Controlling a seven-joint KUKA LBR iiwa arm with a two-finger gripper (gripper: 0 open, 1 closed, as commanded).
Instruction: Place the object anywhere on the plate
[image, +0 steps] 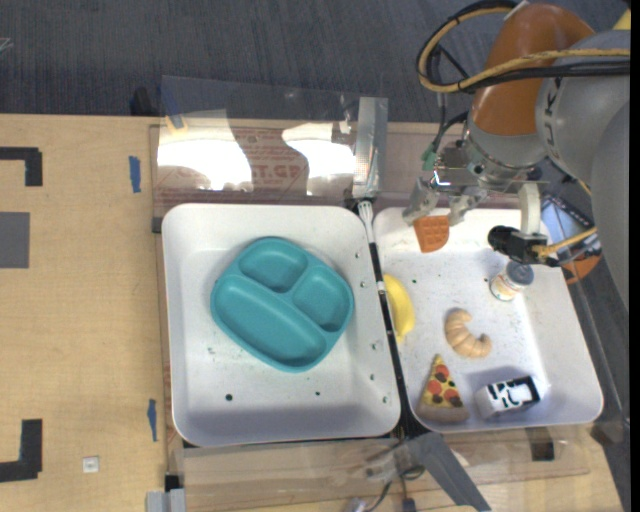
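Teal plate (283, 302) in white bin (190, 330); orange piece (432, 234), yellow banana (400, 305), tan croissant (467, 333), red-yellow pizza slice (440, 384).

No text, number or brand can be read: the small white block (511, 393) near the front right corner of the right bin (570, 330) bears black marks, too small and blurred to make out.
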